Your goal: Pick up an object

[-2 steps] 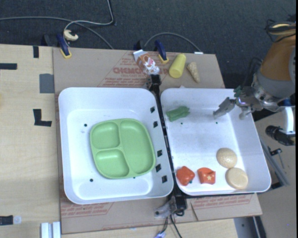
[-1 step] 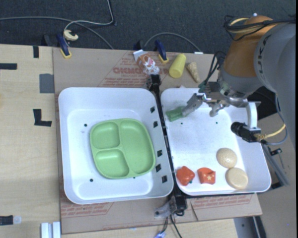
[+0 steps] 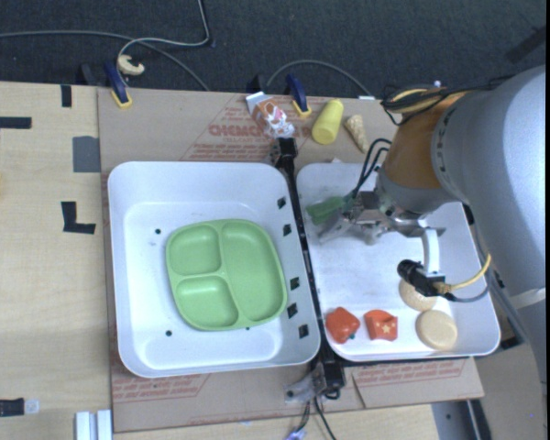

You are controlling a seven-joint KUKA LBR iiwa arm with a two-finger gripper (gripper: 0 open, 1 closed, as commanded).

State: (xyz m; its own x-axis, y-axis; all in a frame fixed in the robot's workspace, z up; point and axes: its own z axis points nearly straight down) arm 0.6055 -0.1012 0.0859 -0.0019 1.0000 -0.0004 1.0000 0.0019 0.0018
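Two white bins are shown: the left bin [image 3: 133, 246] and the right bin [image 3: 367, 269]. One green divided plate [image 3: 225, 273] is counted in the left bin. Two red pieces [image 3: 342, 324] [image 3: 380, 324], two tan rounds [image 3: 437, 329] [image 3: 412, 293] and one green item [image 3: 325, 211] are counted in the right bin.

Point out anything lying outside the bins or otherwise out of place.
A yellow item, a beige item and a small printed packet lie on the cardboard behind the right bin, outside both bins. Inside the bins nothing looks spilled.
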